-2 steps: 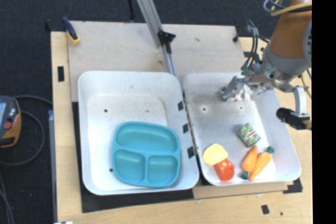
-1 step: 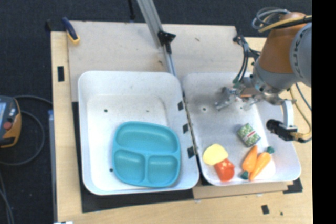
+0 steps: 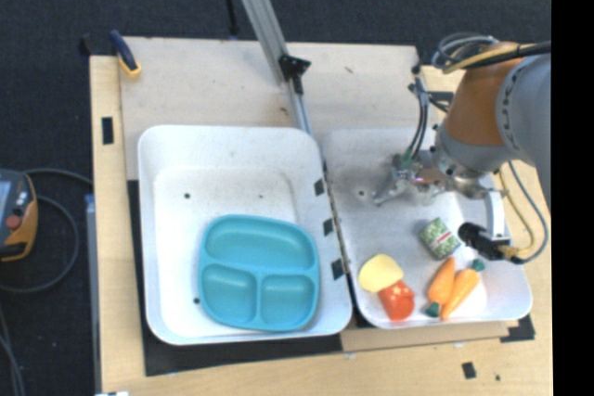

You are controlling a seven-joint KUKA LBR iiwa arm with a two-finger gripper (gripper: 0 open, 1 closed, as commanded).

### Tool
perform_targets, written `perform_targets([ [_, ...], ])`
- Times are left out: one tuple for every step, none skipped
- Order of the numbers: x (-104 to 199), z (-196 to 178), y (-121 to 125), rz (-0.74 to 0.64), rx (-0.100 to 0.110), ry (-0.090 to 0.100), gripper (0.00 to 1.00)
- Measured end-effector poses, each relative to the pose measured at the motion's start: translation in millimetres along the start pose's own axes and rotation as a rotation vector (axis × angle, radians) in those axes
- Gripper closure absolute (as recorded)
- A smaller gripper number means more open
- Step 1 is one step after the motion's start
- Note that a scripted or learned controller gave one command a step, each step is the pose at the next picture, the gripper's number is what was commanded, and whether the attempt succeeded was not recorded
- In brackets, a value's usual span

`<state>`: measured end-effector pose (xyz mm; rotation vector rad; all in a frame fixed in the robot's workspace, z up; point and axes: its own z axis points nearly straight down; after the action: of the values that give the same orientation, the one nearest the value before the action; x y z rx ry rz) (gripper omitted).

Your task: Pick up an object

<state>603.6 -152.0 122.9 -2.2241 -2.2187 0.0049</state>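
Observation:
My gripper (image 3: 390,185) hangs over the upper middle of the right bin (image 3: 371,153), above bare bin floor. The grey arm with its orange band (image 3: 478,111) reaches in from the right. Below and to the right of the gripper lies a small green can (image 3: 438,237). Two orange carrots (image 3: 453,286) lie near the bin's front right corner. A yellow piece (image 3: 380,273) and a red piece (image 3: 397,300) touch each other at the bin's front edge. All of these lie apart from the gripper.
The left bin (image 3: 186,162) holds a blue divided plate (image 3: 259,273) at its front. A metal pole (image 3: 264,14) slants up from between the bins. Black cables (image 3: 506,236) hang by the arm over the right bin's right side.

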Motion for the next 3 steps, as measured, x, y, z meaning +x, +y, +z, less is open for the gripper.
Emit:
perform_targets([
  [-1, 23, 0, 0.001, -0.001, 0.0, 0.0],
  [-2, 10, 1, 0.004, -0.006, 0.0, 1.0],
  [-8, -41, -6, 0.0, -0.008, 0.0, 1.0],
])
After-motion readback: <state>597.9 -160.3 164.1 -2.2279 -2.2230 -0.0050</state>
